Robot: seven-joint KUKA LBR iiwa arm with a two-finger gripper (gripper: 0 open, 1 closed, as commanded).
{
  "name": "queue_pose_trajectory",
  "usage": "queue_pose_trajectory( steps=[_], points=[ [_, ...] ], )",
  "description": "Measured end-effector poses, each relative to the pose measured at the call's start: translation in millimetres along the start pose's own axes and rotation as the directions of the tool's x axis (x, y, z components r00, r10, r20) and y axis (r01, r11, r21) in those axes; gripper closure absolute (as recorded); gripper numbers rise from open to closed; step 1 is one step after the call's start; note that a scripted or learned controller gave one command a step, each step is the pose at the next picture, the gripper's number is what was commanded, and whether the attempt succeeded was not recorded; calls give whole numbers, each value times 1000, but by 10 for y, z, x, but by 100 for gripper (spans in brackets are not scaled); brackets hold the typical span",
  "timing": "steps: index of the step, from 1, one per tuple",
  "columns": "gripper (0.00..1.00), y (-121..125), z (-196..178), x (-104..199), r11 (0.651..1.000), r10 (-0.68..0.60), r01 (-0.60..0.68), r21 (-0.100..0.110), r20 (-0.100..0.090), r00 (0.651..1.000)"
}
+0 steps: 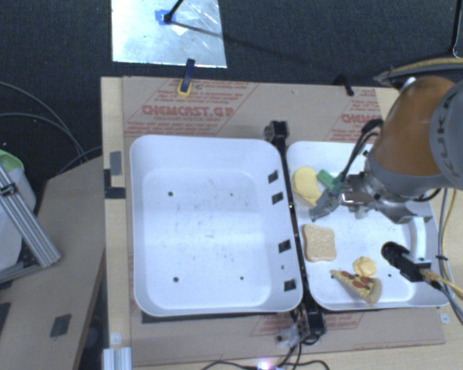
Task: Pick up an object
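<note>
Pizza slice (pixel 359 283) lies below the bread slice (pixel 319 242), which sits just under the end effector (pixel 324 203), grip state unclear.

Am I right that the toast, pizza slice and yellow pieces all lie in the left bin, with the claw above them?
Not quite: the camera view shows the toast, pizza slice and yellow pieces in the right bin, not the left. The claw is above them.
</note>
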State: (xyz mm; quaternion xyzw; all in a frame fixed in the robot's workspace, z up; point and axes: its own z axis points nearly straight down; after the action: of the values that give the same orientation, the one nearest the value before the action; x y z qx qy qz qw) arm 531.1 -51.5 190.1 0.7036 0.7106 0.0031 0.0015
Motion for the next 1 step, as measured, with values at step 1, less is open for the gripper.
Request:
queue_pose_trajectory(
  steps=[1],
  points=[
    [100,27,-55,-44,1000,2,-2,1,2,1000]
  ],
)
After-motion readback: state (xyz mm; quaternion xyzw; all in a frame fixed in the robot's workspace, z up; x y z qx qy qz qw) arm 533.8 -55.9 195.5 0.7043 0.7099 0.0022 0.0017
